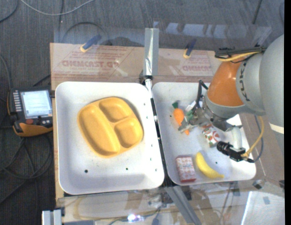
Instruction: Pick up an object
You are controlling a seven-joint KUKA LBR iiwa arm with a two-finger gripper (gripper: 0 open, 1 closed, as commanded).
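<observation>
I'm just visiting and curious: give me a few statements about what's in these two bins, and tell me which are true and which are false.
1. The yellow divided tray lies in the left bin. True.
2. The banana lies in the left bin. False: it lies in the right bin, near the front edge.
3. The gripper is over the right bin, close to the carrot. True.
4. The small red box sits on the yellow divided tray. False: it lies on the right bin's floor, left of the banana.
</observation>
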